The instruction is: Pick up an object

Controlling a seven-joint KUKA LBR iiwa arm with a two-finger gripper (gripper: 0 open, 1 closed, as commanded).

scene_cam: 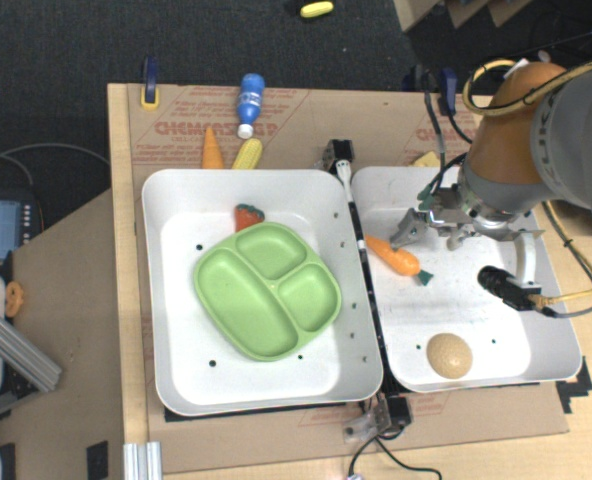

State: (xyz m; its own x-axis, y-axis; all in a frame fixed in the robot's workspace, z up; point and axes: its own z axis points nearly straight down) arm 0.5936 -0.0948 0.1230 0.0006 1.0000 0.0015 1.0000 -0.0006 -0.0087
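An orange toy carrot (393,255) with a small green top lies at the left side of the right bin (536,363). A round tan ball-shaped object (448,354) rests near that bin's front edge. My gripper (432,234) hangs over the back middle of the right bin, just right of and behind the carrot. It is open, its fingers spread, with nothing between them. In the left bin (176,368) sits a green divided plate (266,290), with a small red and green object (248,215) behind it.
On the cardboard behind the left bin lie a blue and white bottle (249,103), a yellow piece (247,153) and an orange piece (211,150). A black clamp (338,153) sits at the back of the ridge between the bins.
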